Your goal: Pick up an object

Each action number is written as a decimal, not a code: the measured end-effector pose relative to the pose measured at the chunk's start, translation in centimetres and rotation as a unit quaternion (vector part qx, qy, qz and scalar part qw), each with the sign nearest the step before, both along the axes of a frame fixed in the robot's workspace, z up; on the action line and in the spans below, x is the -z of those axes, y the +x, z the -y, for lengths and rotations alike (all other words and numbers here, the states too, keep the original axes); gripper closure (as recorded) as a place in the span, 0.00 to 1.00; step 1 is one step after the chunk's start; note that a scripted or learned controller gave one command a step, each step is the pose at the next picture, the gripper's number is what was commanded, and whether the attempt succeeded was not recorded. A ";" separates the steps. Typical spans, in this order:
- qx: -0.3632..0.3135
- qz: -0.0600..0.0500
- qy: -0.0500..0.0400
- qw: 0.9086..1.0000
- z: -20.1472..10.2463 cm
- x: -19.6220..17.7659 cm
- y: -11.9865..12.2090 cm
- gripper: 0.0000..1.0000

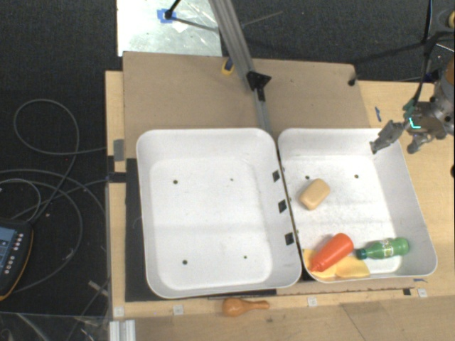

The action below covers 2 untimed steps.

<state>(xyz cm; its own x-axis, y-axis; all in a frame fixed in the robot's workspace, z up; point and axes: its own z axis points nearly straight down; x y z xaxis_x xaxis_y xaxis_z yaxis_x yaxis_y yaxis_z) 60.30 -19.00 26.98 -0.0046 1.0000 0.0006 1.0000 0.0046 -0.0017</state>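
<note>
The gripper (399, 138) hangs spread and empty at the right bin's (405, 183) two o'clock corner, seemingly staged for a descent, well apart from the tan block (314, 193) near the bin's center.

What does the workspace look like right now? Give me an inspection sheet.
Surface: bench bearing left bin and right bin.
Job's things: tan block, orange carrot on yellow piece, green bottle, all in right bin.
Clutter: tan pear-shaped toy on bench front edge.
Grippers: gripper open above right bin's far right corner, holding nothing.
Cables: loops on floor, left.
Surroundings: handheld pendant on dark carpet.
</note>
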 end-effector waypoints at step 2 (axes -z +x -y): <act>-0.001 0.000 0.000 1.000 -0.8 4.5 0.7 0.00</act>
<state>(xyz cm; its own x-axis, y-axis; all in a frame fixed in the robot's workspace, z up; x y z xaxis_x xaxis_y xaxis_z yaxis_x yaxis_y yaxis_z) 60.99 -18.23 22.44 -0.0069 1.0000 0.0006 1.0000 0.0069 -0.0017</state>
